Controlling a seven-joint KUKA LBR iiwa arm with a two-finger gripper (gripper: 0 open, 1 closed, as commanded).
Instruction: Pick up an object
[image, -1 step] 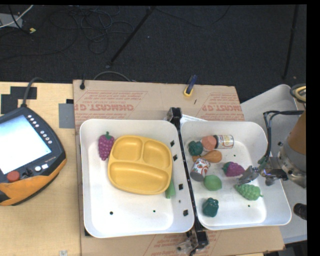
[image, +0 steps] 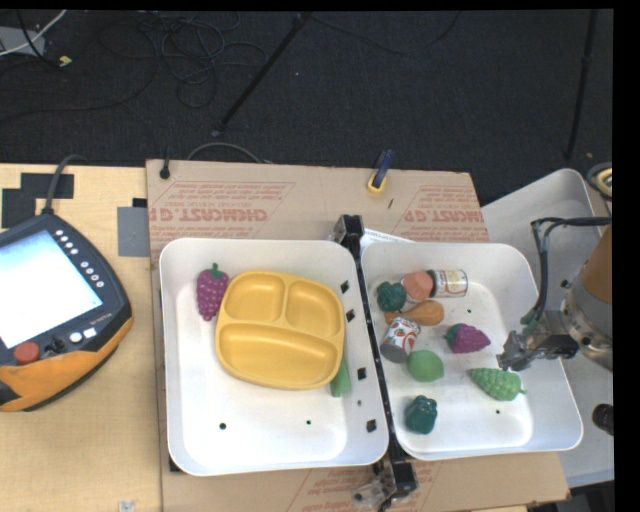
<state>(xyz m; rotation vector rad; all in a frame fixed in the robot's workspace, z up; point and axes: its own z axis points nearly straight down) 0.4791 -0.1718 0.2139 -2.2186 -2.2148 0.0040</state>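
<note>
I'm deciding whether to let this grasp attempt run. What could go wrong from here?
The hand sits low by the right bin's wall, so it could knock the rim. The light green toy beside it might get pushed rather than picked. The other toys are crowded together, like the purple grapes and green ball, risking a two-item grab.

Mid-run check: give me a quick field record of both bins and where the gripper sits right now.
left bin: yellow divided plate, purple grapes at its left
right bin: small can, purple toy, green ball, light green bumpy toy, dark green pepper
gripper: right side of right bin, just above the light green bumpy toy
</note>
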